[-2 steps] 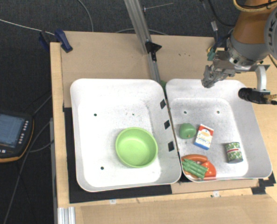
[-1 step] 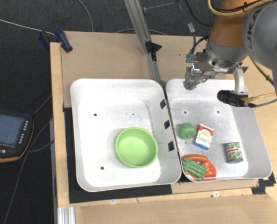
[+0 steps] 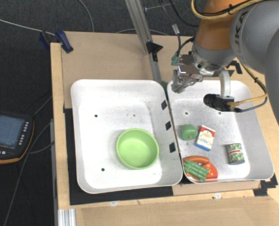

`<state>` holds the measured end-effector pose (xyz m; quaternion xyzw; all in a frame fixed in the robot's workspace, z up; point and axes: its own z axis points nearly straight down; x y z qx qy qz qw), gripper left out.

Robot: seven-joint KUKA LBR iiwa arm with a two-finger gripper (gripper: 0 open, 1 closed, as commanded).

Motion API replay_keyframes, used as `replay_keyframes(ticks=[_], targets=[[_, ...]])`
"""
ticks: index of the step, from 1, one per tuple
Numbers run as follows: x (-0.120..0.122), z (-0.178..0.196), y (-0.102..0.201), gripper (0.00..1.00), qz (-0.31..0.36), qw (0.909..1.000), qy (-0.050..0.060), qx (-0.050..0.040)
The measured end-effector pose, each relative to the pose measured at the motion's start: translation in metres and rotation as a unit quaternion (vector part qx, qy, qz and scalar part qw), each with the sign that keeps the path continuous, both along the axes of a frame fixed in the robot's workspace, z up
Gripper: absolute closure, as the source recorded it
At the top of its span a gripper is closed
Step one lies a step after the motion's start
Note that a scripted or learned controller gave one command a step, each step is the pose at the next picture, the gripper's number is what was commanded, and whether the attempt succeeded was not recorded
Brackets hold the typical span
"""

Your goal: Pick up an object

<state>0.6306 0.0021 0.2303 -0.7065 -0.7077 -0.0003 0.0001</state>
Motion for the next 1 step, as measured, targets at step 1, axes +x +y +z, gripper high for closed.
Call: replay_keyframes(ticks=[1], targets=[[0.0018,0.0041,0.0429,1.00,0.001,1.0000,0.000,0.0000]])
